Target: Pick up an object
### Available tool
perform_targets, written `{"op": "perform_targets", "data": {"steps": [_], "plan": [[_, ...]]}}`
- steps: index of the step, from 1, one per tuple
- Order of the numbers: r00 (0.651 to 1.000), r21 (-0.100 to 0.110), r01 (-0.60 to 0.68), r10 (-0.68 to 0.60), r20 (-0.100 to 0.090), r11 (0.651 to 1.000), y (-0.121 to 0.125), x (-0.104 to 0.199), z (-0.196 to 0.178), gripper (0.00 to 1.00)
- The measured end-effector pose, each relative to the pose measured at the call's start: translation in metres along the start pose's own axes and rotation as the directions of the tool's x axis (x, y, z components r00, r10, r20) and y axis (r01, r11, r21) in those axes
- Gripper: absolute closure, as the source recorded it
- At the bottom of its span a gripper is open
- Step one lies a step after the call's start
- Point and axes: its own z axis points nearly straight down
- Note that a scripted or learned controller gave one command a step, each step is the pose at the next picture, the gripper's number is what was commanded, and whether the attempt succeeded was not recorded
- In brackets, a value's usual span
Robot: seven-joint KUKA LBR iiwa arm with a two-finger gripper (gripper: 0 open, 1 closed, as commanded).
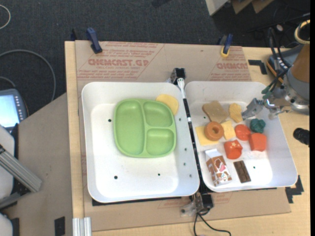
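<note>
1. Firstly, note the left bin (93,146): it bears a green divided plate (144,128), lying flat, and a yellow piece (169,102) touching the plate's upper right corner.
2. Between the two bins you have a black clip (178,74) at the far end of the seam.
3. Your right bin (280,173) carries the pickable objects. At its left side: a tan bread-shaped piece (213,110), a brown ring (214,131) resting on yellow slices (203,134), and below these a small printed packet (218,166) beside a dark chocolate bar (241,171).
4. Further right you will find a pale yellow piece (236,112), a round red piece (241,132), a red-orange block (233,149), an orange block (258,141) and a dark green item (257,126).
5. Your gripper (257,109) sits over the upper right part of that bin, just above the green item and near the pale yellow piece. Nothing shows between its fingers; how far they are parted cannot be told at this angle.
</note>
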Motion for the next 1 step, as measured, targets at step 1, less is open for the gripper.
{"op": "perform_targets", "data": {"steps": [1], "plan": [[1.000,0.018,0.002,-0.002,-0.009,1.000,-0.0912,0.0723,0.1075,0.00]]}}
